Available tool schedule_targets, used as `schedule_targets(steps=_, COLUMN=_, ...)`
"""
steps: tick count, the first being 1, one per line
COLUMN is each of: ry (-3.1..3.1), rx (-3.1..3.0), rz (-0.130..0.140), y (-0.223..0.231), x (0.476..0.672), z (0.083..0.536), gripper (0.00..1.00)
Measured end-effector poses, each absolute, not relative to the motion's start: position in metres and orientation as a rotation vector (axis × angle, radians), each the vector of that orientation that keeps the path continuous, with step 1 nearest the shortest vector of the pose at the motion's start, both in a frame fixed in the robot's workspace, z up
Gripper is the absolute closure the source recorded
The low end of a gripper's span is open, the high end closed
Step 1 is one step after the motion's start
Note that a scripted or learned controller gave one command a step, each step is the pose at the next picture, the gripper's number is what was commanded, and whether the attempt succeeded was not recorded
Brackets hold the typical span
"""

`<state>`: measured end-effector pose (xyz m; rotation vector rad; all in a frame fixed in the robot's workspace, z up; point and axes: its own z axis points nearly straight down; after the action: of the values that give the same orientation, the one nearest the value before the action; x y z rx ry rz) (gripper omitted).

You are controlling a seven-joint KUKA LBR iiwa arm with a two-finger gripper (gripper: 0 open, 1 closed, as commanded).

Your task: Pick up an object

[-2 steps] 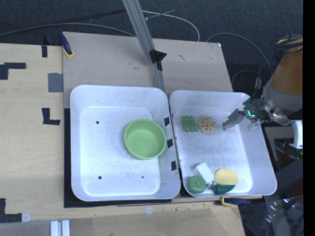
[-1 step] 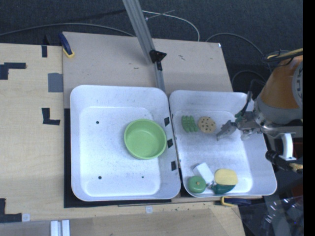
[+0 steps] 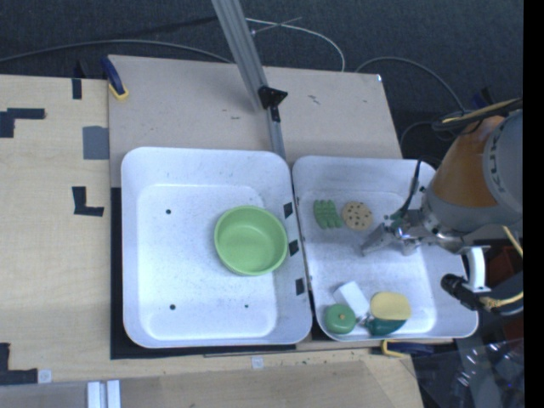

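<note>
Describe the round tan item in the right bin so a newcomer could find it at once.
Start at the right bin, the one the grey arm reaches into. In its upper left part, a ridged green piece and a cookie lie side by side, left of the gripper. The cookie is the flat tan disc with dark specks, the bin's only speckled item.

A light green bowl (image 3: 251, 240) sits upright in the left bin. In the right bin lie a ridged green piece (image 3: 325, 213), a round speckled cookie (image 3: 357, 215), a white block (image 3: 352, 297), a green round toy (image 3: 340, 319) and a yellow-and-teal object (image 3: 389, 310).
</note>
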<state>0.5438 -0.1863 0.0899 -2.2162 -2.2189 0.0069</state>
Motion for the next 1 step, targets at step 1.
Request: schedule_targets(steps=1, ry=-2.222, rx=-2.217, rz=0.003, y=-0.1857, x=0.5451, z=0.1029, gripper=1.0)
